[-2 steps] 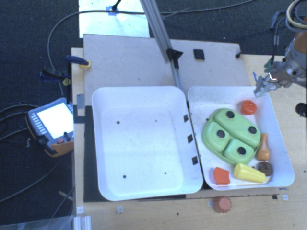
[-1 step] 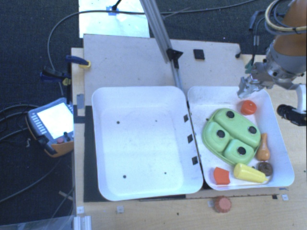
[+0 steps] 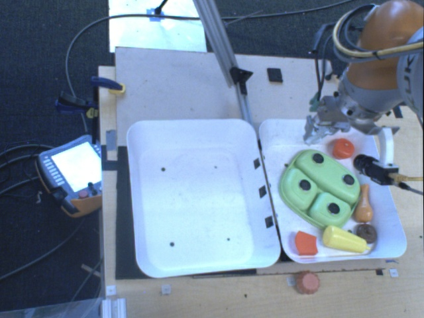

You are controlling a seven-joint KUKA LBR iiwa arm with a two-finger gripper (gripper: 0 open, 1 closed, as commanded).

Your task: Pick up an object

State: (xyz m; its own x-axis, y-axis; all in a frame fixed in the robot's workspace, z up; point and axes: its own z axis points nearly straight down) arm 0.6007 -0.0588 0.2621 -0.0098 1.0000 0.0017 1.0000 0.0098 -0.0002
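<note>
My gripper (image 3: 318, 131) hangs over the far left part of the right bin (image 3: 275, 134), above bare white floor. Just to its right lies a small red-orange ball (image 3: 342, 148). A big green moulded piece with black dots (image 3: 318, 187) fills the bin's middle, below the gripper. Along the near side lie an orange-red block (image 3: 305, 242), a yellow piece (image 3: 344, 239), a brown ring (image 3: 366, 232) and an orange pear-shaped piece (image 3: 363, 205). Nothing shows between the gripper and the bin floor.
The left bin (image 3: 199, 197) stands beside the right one. A slanted metal pole (image 3: 218, 32) crosses the back of the bench. A reddish disc (image 3: 307, 282) lies on the bench in front of the right bin, and a black square (image 3: 274, 75) at the back.
</note>
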